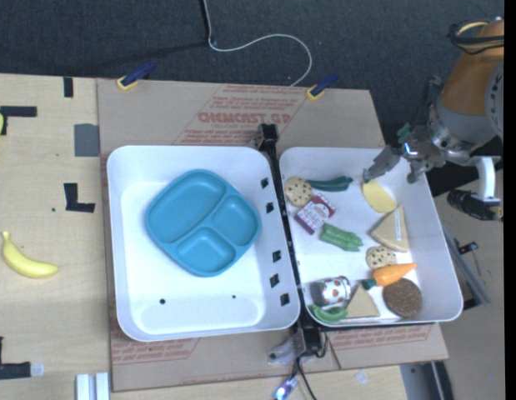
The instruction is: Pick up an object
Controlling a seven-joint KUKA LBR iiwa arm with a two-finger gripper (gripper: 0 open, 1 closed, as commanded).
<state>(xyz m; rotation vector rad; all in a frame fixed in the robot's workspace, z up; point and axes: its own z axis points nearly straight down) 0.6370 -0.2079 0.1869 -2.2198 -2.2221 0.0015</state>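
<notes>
From my remote seat I read the scene off one landmark, the black divider [278, 223] where the two white bins meet. Far to its left, out on the bare surface [41, 182], lies a banana [26, 259], well outside any bin. Just left of the divider sits the left bin [124, 307], holding a blue sectioned plate [203, 222] with open floor below it. Right of the divider, the right bin [437, 248] carries the clutter: a cookie [298, 191] and a red wrapper [314, 215] close to the divider, a green pepper [339, 238] a little farther, and a pale yellow round piece [378, 196] farther still, towards the bin's upper right.

The end effector [397, 163] hangs over that upper right corner with its two fingers spread apart and nothing between them; one fingertip sits just above the yellow piece. I judge that piece the likeliest pick.

To do it well I would centre the fingers over the yellow piece before dropping, then close only once both tips straddle it. The cheese wedge [393, 230] lies just below it, so I would keep the fingers from clipping that. The bin's far right wall is near, leaving little room on that side; the freer room lies towards the divider, between the yellow piece and the pepper.
</notes>
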